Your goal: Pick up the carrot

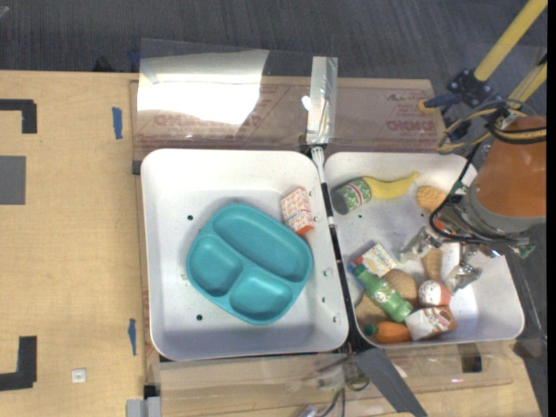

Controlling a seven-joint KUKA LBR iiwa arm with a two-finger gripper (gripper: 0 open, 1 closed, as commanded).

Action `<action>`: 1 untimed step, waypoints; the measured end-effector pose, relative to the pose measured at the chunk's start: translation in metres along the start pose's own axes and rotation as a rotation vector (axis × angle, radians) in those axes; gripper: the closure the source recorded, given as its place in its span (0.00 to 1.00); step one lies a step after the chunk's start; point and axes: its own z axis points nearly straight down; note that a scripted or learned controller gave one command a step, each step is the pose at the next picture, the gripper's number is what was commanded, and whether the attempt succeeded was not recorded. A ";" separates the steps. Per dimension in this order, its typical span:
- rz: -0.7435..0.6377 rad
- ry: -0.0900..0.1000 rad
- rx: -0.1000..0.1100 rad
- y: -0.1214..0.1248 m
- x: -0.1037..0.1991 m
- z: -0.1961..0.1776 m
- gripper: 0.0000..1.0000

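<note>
1. Carrot (393, 332) is lying at the near edge of the right bin (508, 315), against the front wall, close to the divider between the two bins.
2. Clutter is crowding it: a green bottle (380, 290) is lying diagonally just above it, a brown potato-like piece (400, 281) is sitting next to the bottle, and a red-and-white carton (431, 321) is touching or nearly touching the carrot's right end.
3. A small white ball with a red patch (431, 294) is resting just above that carton; a small printed packet (378, 257) is sitting above the bottle.
4. Further back in the right bin, a green can (351, 195) and a banana (393, 185) are lying near the far wall, with a bread-coloured item (429, 198) beside them.
5. Pincer (456, 259) is hanging over the right-middle of the right bin, well apart from the carrot, with the carton and ball lying between them. Fingers are too blurred and cluttered to read; can't tell whether it's open or closed. Nothing visibly gripped.
6. Left bin (165, 233) is carrying a teal divided tray (249, 261) and a small red-and-white box (297, 208) by the divider.
7. Both bins are sitting on the worktop (65, 233).
</note>
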 end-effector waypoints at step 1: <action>0.021 -0.004 0.010 -0.044 0.021 -0.150 0.00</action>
